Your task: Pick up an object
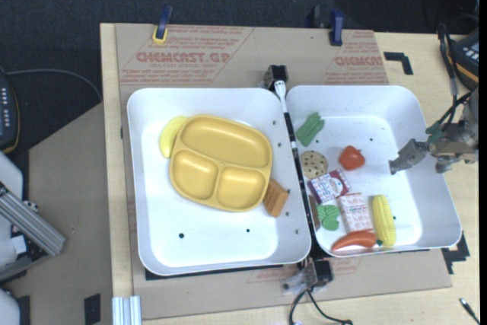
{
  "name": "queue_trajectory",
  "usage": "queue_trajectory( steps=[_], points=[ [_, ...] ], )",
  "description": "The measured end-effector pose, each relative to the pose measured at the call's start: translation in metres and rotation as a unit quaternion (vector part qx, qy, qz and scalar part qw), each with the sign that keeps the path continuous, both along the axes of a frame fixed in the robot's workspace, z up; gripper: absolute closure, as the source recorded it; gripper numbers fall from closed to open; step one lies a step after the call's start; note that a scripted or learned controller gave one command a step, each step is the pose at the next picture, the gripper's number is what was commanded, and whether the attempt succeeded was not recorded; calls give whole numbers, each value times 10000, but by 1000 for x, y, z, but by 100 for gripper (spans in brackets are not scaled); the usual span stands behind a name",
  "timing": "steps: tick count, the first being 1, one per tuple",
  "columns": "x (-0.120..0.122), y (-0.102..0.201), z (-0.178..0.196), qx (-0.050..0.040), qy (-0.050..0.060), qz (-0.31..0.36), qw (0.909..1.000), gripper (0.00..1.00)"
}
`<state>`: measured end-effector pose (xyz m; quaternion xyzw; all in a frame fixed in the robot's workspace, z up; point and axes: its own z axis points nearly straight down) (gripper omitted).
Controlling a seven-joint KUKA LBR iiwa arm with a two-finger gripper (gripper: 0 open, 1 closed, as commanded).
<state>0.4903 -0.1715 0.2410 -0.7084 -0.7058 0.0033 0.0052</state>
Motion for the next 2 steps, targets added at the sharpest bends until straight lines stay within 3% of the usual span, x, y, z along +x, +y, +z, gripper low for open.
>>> queue_trajectory(
  steps=[1,2],
  points=[
    [3,0,6,-13,-60,18,10000,0],
    [-3,2,-57,2,-20,15,10000,0]
  ],
)
